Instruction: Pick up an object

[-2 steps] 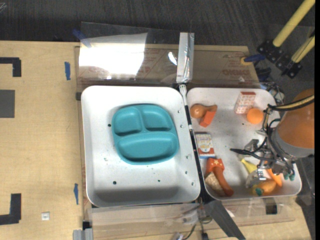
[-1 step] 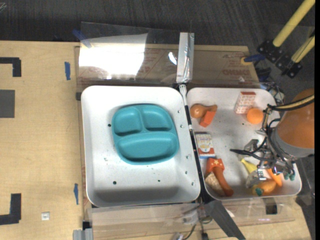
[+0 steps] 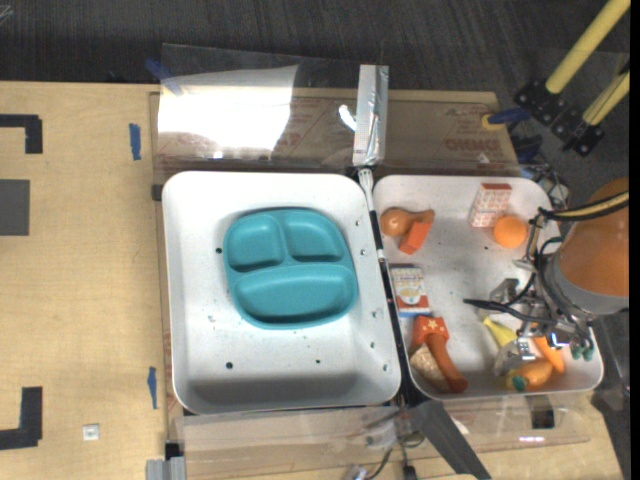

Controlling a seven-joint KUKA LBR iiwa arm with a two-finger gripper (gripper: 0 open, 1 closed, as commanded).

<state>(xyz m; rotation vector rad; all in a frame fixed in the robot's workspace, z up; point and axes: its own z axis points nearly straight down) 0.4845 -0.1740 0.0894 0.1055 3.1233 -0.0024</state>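
Object of the pick, by judgement: the cluster at the right bin's near right corner, where a yellow piece and an orange carrot-shaped piece lie close together under the gripper. Gripper: low over that corner, cables and dark fittings masking its tips; its opening cannot be told, and nothing is seen held between them. Step in hand, as judged: the reach or the close upon the cluster, lift not yet made. Next move calls for a clean closure on one piece and a straight rise clear of the bin wall. Other contents, right bin: orange ball and small carton toward the far right corner; an orange-red toy at the far left; a small printed box and a brown-and-red toy along the left wall. Left bin: teal divided tray, centred. Bench: pale wood, black and blue tape marks. Beyond: dark carpet; yellow poles at the far right.
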